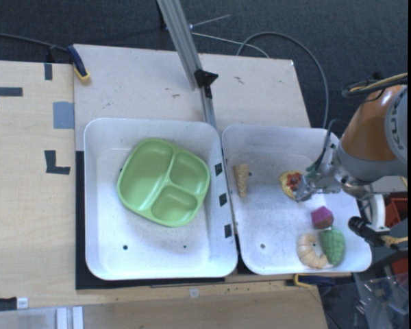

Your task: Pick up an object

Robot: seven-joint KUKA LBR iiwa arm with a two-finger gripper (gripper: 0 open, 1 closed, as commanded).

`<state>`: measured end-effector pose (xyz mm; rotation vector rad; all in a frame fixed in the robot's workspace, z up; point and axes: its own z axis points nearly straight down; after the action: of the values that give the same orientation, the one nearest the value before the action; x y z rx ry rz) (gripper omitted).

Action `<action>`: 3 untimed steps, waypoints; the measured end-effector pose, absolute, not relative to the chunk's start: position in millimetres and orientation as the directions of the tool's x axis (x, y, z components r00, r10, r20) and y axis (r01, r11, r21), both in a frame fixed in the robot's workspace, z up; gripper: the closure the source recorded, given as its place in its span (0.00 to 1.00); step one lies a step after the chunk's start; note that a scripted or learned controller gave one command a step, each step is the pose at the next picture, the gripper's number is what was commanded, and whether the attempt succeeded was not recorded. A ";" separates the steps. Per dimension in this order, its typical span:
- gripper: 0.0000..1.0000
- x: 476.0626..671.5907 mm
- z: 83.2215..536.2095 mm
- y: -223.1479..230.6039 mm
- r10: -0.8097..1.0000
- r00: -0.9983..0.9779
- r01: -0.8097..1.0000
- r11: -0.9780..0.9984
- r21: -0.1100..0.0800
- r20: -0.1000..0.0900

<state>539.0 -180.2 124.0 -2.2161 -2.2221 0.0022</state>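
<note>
Status: pick not yet complete. My claw (303, 192) is low in the right bin (274, 252), at its right side, tips touching or just over the yellow-and-red toy (291, 181). From this slant I cannot tell whether anything is gripped or what state the claw is in; nothing visibly sits lifted. Left to do, by my judgement: secure one item and raise it off the bin floor.

Right bin, contents:
- yellow-and-red toy, right of centre, at my claw.
- ice-cream cone (242, 179), left side, near the divide, well apart from the rest.
- magenta block (322, 217), nearer than the claw.
- tan ring (310, 250), near right corner.
- green leafy piece (333, 245), touching the ring on its right.

Left bin (103, 252), contents:
- green divided plate (164, 181), three compartments, each bare, lying tilted near the middle.
</note>
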 end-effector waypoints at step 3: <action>1.00 526.9 271.3 -184.0 1.000 -0.002 1.000 0.002 0.004 -0.002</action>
<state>526.9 -184.0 271.3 -2.2218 -2.2264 -0.0023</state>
